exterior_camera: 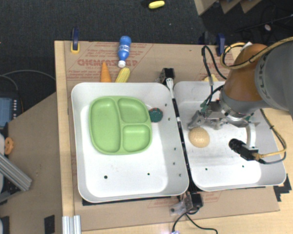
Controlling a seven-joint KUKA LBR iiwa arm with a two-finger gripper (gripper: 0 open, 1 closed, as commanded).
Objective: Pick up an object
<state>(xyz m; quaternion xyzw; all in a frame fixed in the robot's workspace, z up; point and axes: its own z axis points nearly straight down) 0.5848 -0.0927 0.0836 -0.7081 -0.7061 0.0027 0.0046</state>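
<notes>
Camera view: roundish tan ball point(199, 138) (no long axis).

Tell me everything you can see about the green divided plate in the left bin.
The green divided plate is a rounded-square tray, plastic by its look, matte light green, with three compartments: one tall on its left, two smaller on its right. It lies flat in the upper part of the left white bin. A small teal ball sits against its right edge.

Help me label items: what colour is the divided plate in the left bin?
Light green, seen plainly in the camera view: divided plate.
</notes>
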